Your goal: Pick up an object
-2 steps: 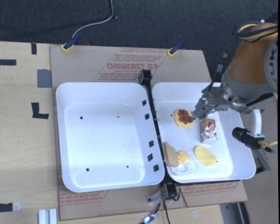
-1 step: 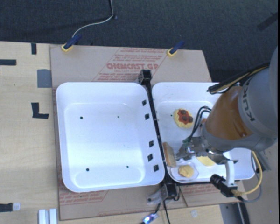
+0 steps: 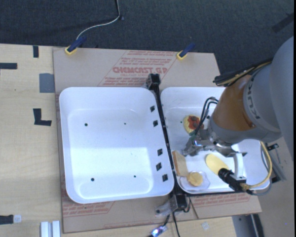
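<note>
My gripper (image 3: pixel 193 146) hangs low over the middle of the right bin (image 3: pixel 173 100), under the orange-banded wrist. A red and yellow object (image 3: pixel 190 123) lies just behind it, partly covered by the wrist. To its front right rests a yellow oval object (image 3: pixel 214 162). A tan block (image 3: pixel 180 165) lies along the bin's left wall, and a pale round piece (image 3: pixel 196 178) sits at the front edge. I see nothing held in the gripper.
The left bin (image 3: pixel 111 143) stands beside the right one, split from it by a black divider (image 3: pixel 159 127). The arm covers the right bin's far right side. A black and yellow cable (image 3: pixel 246 184) curls near the bin's front right corner.
</note>
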